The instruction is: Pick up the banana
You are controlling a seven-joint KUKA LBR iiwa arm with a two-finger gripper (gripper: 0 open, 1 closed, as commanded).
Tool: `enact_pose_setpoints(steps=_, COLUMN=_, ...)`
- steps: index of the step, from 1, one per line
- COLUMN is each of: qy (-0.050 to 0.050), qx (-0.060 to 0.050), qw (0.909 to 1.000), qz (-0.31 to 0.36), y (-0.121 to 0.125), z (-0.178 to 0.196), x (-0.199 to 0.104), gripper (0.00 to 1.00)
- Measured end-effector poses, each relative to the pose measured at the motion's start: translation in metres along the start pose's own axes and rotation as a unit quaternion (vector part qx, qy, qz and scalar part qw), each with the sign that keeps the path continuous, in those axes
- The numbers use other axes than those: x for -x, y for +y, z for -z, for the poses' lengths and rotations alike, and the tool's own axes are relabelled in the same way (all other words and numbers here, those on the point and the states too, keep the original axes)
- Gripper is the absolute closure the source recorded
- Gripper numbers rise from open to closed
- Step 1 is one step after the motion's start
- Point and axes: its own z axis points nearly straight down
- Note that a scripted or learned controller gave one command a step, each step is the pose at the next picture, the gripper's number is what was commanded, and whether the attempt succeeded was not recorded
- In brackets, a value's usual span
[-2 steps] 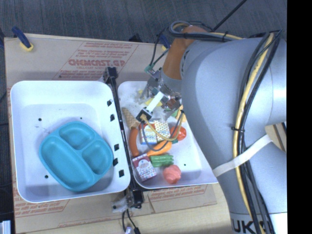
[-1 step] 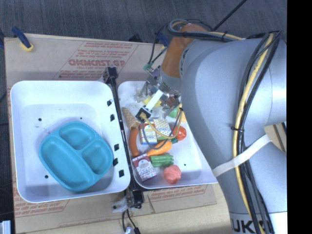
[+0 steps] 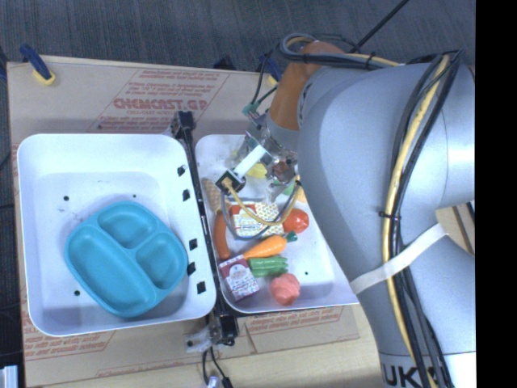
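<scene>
Pale yellow and partly hidden, what I take for the banana [image 3: 258, 167] lies at the right bin's [image 3: 317, 259] far end just beside my claw [image 3: 277, 173], whose opening I cannot tell; the lift looks undone.

Over at nine o'clock, the left bin [image 3: 97, 164] reads as smooth white plastic with a soft sheen, and the blue divided tray [image 3: 121, 257] in it is glossy plastic too. Matt brown cardboard [image 3: 121, 95] with red print lies beneath. At three o'clock, the arm [image 3: 380, 152] shows a smooth, satin grey shell. At twelve, the dark carpet [image 3: 121, 14] looks rough. The toy carrot [image 3: 265, 246] gleams like plastic.
</scene>
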Motion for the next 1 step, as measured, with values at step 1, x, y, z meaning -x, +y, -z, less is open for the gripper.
enact_pose_setpoints(steps=1, qy=0.000, qx=0.000, qw=0.9998, qz=-0.021, y=-0.0260, z=0.0003, x=0.0493, gripper=0.00)
